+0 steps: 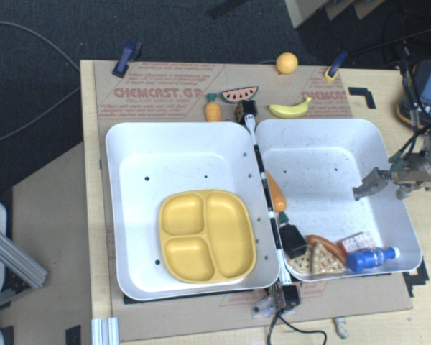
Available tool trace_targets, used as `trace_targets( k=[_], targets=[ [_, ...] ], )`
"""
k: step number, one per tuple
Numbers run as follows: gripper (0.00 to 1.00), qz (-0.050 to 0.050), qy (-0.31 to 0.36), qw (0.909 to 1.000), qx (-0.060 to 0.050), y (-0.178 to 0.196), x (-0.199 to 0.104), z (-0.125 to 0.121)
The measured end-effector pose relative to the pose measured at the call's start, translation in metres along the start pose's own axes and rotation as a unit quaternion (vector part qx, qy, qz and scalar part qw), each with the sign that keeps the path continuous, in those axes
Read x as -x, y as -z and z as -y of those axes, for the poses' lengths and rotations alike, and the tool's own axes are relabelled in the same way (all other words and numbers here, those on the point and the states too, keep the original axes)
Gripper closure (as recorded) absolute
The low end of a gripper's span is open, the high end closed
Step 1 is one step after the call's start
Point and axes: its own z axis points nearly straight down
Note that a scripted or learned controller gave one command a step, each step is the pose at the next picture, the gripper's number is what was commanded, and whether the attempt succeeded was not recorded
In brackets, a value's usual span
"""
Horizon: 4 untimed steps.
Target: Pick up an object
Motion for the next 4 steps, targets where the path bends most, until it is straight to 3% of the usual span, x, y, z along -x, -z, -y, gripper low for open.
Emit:
trace_targets(
  k=[1, 2, 3, 4],
  targets=[
    [0.00, -0.001, 0.000, 1.0000, -0.002, -0.156, -0.039, -0.039],
    [0.00, 0.000, -0.001, 1.0000, -0.001, -0.162, -0.010, 0.011],
    [0.00, 0.000, 0.000, 1.0000, 0.001, -0.162, 0.046, 0.010],
    [1.00, 0.001, -0.001, 1.0000, 0.002, -0.152, 0.046, 0.010]
  ],
)
